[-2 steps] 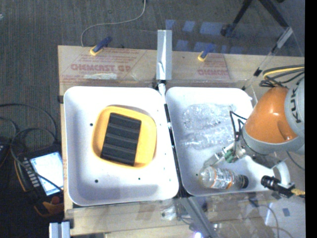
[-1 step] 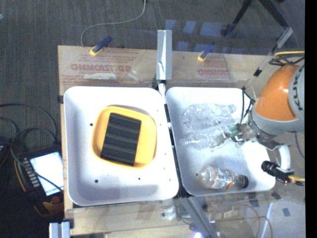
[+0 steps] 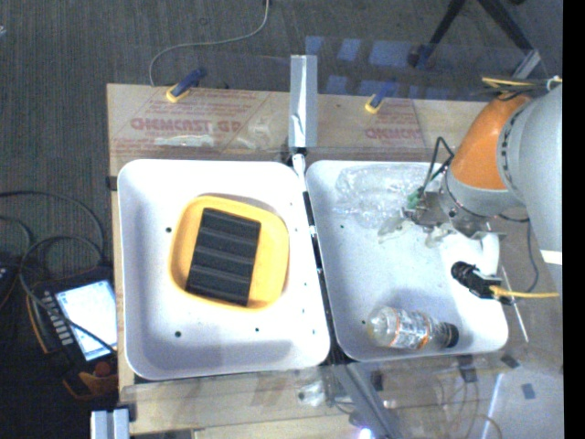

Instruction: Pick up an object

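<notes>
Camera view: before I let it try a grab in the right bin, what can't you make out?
- Claw: open or shut unreadable; the wrist covers it from above.
- Clear plastic wrap: see-through on the white right bin, outline vague; its right end lies under the arm.
- Plastic bottle: label too small and blurred.

Fixed overhead camera — slanted down over both bins (image 3: pixel 137 355)

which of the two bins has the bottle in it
The right bin: a clear plastic bottle lies on its side there. The left bin holds a yellow-and-black item.
</notes>
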`<state>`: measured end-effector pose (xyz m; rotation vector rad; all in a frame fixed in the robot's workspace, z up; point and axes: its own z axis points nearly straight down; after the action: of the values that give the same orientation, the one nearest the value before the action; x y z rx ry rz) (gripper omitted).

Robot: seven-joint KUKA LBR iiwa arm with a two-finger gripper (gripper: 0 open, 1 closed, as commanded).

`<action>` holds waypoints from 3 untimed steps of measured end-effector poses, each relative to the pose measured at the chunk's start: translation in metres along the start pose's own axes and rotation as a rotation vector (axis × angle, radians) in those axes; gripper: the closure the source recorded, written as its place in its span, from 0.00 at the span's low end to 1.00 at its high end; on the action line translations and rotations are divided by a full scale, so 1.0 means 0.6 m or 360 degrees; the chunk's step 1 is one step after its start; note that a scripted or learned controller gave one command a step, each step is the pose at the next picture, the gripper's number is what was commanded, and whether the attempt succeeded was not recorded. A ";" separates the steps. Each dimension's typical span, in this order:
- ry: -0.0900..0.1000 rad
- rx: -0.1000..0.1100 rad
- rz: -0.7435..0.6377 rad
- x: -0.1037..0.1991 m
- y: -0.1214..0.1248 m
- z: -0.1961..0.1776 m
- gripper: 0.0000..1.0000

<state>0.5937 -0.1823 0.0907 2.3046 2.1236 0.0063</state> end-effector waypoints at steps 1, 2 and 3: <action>0.0000 0.0016 -0.0150 -0.035 -0.108 -0.117 0.00; 0.0002 0.0014 -0.0393 -0.009 -0.181 -0.216 0.00; 0.0010 0.0018 -0.0432 0.077 -0.191 -0.042 0.00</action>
<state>0.4832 -0.1266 0.1151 2.0038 2.4252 -0.0007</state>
